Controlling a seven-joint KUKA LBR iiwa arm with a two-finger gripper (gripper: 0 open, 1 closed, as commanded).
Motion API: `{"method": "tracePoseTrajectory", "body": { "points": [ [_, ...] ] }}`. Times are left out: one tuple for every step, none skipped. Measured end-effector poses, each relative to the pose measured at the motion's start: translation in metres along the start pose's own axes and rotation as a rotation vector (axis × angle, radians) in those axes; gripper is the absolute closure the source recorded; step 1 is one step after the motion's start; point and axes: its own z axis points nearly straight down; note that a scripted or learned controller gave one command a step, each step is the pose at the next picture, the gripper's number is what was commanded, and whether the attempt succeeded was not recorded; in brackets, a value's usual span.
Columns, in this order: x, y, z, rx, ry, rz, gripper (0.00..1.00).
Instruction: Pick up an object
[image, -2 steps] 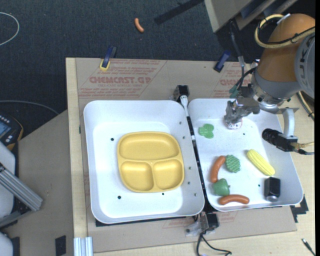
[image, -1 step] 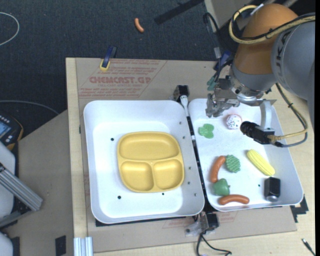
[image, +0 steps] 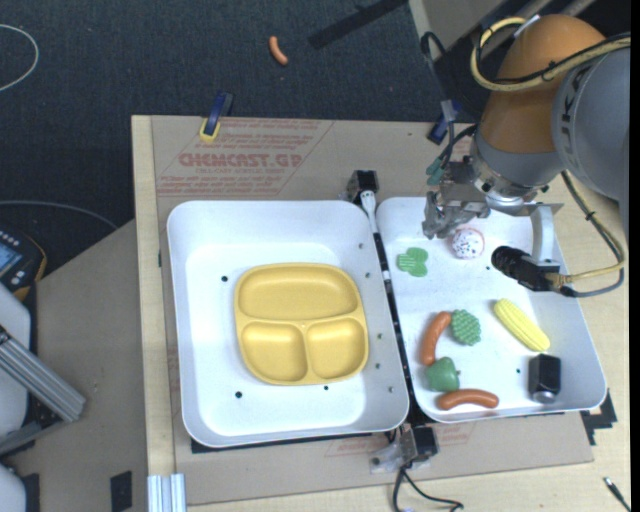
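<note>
The robot's hand (image: 437, 226) hangs low at the right bin's (image: 580, 345) twelve o'clock edge, beside a white ball (image: 466, 242), apparently lining up a pick; its grip cannot be told.

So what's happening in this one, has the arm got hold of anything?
The arm's gripper hangs over the back of the right bin, near a small whitish speckled object and a green piece. Nothing shows between its fingers. Corn, two sausages, other green pieces and a dark block lie in that bin. The left bin holds a yellow divided tray.
</note>
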Motion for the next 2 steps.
{"method": "tracePoseTrajectory", "body": {
  "points": [
    [0.0058,-0.002,-0.0002,-0.001,0.001,-0.002,1.0],
    [-0.0029,0.0003,-0.0035,-0.004,0.0,-0.001,1.0]
  ]
}}
